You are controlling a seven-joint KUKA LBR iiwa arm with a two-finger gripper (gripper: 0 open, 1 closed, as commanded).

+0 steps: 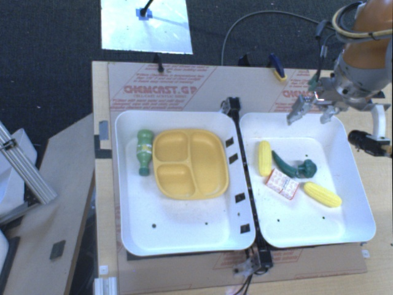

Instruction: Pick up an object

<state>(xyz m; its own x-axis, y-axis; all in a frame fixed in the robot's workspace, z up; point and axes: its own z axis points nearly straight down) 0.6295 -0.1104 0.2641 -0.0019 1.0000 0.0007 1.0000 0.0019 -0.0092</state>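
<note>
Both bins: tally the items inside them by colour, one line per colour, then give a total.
Yellow: 3, the divided plate, a corn cob and another corn cob
Green: 2, the bottle and the teal tool
Red and white: 1, the small box
Total: 6

1. This looked like a robotics lab: a wooden bench (73,158) on dark carpet.
2. On it, two white bins (184,238) were clamped side by side.
3. Beside it, aluminium framing (21,165) stood.
4. Above it, cabling (258,20) trailed.
</note>
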